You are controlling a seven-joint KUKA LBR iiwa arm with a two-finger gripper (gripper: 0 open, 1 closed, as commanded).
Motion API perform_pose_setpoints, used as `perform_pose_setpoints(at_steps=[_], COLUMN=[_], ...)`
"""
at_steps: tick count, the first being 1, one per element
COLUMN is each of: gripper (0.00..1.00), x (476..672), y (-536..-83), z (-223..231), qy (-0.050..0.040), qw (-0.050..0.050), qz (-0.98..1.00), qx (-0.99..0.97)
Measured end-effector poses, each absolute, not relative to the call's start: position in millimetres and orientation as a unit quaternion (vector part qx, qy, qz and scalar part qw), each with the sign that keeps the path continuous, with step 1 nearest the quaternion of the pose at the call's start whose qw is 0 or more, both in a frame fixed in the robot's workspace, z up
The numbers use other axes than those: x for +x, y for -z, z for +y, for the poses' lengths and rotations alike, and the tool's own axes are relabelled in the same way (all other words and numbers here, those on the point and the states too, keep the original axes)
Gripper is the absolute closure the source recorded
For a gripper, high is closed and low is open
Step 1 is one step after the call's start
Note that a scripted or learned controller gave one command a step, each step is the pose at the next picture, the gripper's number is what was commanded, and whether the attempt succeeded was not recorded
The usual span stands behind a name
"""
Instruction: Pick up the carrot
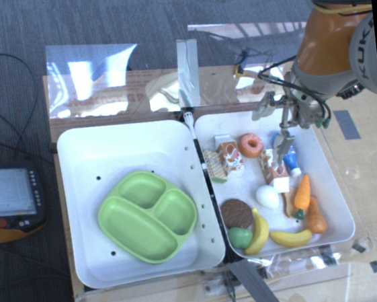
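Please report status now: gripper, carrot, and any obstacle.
Gripper above right bin, holding nothing seen. Carrot lying free below it. White block and second carrot crowd it.

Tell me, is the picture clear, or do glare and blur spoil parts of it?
In the camera view, bright glare washes out the clear plastic sheets behind the two bins; light falls evenly on the green three-compartment plate and the orange carrot, both fairly sharp with soft shadows; the grey two-finger gripper looks slightly blurred, and small details among the toy foods are too coarse to read.
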State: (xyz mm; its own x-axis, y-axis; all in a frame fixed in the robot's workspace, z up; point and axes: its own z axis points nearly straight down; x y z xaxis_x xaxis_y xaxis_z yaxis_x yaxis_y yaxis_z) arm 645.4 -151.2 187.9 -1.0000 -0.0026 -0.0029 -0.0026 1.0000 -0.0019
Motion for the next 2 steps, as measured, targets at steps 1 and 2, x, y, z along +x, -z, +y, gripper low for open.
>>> perform_pose_setpoints(at_steps=[1, 2], gripper=[0.00, 0.00], x=[595.7, 552.2], y=[-109, -99], z=[-224, -220], qy=[-0.0001, 0.0046], qw=[-0.001, 0.017], qz=[0.997, 0.990], qx=[-0.071, -0.143])
